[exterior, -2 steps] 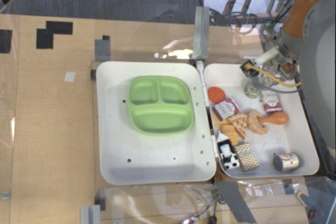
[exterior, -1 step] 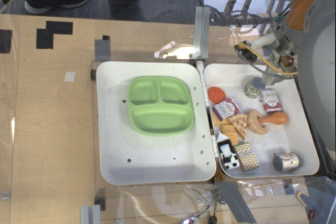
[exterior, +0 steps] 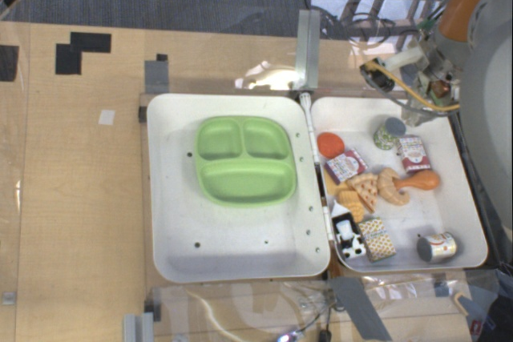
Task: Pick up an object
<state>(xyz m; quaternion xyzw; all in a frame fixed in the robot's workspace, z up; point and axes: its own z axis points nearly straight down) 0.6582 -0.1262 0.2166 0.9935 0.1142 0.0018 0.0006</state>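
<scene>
The right bin [exterior: 465, 196] holds a jumble of small things. Among them are a red ball [exterior: 330, 144], a small grey-green can [exterior: 390, 132] and a red and white packet [exterior: 413, 155]. An orange drumstick-shaped toy [exterior: 407, 184], tan crackers [exterior: 360, 192], a black and white toy [exterior: 346, 237], a chequered packet [exterior: 377, 240] and a silver can [exterior: 437, 247] lie there too. My gripper [exterior: 414, 102] hangs over the bin's far right corner, just above and right of the grey-green can, and I see nothing held in it.
In the middle of the left bin [exterior: 172, 236] lies a green divided plate [exterior: 244, 160]. A metal post [exterior: 308, 52] stands behind the rim where the two bins meet. Cables trail around the wrist [exterior: 401, 64] at the back right.
</scene>
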